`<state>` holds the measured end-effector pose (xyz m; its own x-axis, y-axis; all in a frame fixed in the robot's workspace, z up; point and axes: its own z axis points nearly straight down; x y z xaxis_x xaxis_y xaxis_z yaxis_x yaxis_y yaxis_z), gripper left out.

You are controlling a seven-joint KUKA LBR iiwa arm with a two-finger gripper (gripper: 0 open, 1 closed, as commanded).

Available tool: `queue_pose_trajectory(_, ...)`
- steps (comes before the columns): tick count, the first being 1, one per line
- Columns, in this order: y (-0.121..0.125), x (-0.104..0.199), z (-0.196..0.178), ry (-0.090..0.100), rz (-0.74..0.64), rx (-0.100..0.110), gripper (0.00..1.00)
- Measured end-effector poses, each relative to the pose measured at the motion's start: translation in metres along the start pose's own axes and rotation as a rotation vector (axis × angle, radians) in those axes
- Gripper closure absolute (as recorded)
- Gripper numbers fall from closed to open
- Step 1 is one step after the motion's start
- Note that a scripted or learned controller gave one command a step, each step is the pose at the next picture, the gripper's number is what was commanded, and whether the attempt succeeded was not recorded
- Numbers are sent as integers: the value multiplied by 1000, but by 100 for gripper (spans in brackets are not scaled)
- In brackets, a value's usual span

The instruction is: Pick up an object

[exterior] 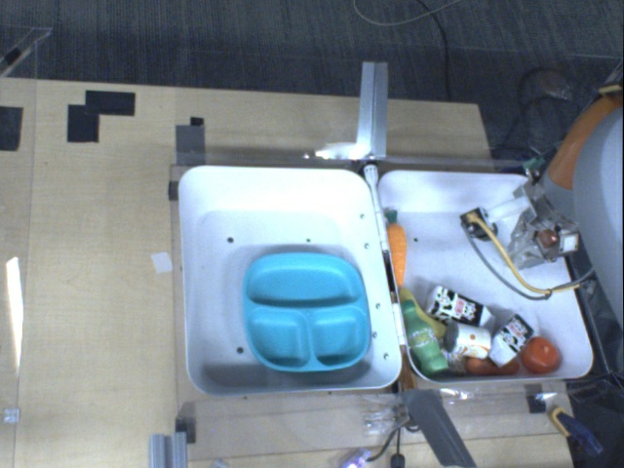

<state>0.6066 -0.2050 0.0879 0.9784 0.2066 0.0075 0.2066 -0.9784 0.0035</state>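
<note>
We see no object lifted yet: the gripper [534, 234] hangs over the right bin [429, 203], claw state indeterminable, while the carrot [396, 249], bottle [423, 331] and tomato [540, 355] lie below.

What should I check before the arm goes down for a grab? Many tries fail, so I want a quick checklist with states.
1. Objects within the right bin: ok, clustered along its near edge.
2. Gripper over that bin: ok, near its far right side.
3. Gripper above the cluster: not ok, it sits apart from the tomato.
4. Finger opening: cannot tell.
5. Carrot free to grasp: not ok, against the bin's left wall.
</note>
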Motion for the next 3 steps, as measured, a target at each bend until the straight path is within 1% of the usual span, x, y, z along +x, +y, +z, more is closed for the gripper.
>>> queue_pose_trajectory(1,-41,-9,-1,1,-1,2,100)
queue_pose_trajectory(2,-41,-10,0,-1,0,2,0)
queue_pose_trajectory(3,-40,-4,-83,-2,-74,3,0)
